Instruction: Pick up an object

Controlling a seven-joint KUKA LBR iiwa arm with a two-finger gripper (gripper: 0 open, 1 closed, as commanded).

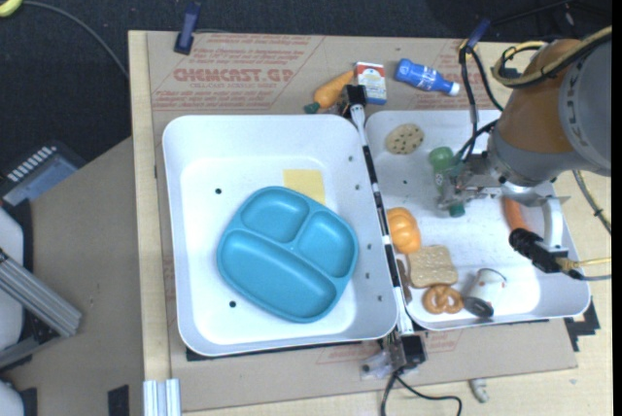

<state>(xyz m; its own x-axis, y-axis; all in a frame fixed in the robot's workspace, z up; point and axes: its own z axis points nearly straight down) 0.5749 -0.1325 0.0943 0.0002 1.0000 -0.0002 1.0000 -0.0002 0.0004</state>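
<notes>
My gripper (454, 193) reaches down into the right bin (573, 302) near its middle, below the grey arm with its orange band. A small green object (442, 156) lies just above the gripper, touching or nearly touching it. A round cookie (403, 139) sits at the bin's far left. An orange fruit (403, 229), a square cracker (431, 265), a pretzel (442, 300) and a small white and grey piece (484, 286) lie toward the near side. An orange-red stick (512, 210) lies right of the gripper. Nothing is visibly held.
The left bin (180, 161) holds a blue divided plate (287, 252) and a yellow cheese slice (304, 181). Behind the bins on the cardboard lie a carrot (333, 90), a small carton (370, 82) and a blue bottle (426, 77). Cables hang along the arm.
</notes>
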